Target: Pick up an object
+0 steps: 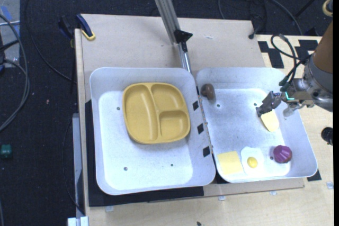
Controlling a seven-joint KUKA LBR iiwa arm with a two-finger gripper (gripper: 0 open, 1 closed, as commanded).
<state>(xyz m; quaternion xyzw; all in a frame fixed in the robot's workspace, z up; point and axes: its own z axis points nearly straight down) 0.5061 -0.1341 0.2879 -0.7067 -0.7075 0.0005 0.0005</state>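
**Hand parked over the pale yellow wedge, grab not made yet**

Right bin (296, 114) w/ five bits in it: brown lump (208, 91) up by the divider, pale yellow wedge (270, 121) mid-right, flat yellow square (229, 162) near the front edge, fried-egg toy (252, 159) just beside it, purple thing (282, 154) toward the front right corner. Left bin (106, 114) w/ a yellow divided plate (156, 113) and nothing else to go for.

Hand (278, 105) reaching in from the right, low over the right bin, dark finger (266, 105) touching or nearly touching the top edge of the wedge. Other finger further right, so looks spread apart, not closed on anything. Nothing visibly between them.

Step, best guess: approach/descent onto the wedge, pre-grasp. No lift.

Next move prob calls for: nudging toward the front so the wedge sits between both fingers instead of beside one, dropping the last bit, then closing. Wedge looks flat-ish and lying on the bin floor, so likely needs fingers right down at floor level. Could easily just get pushed aside otherwise.
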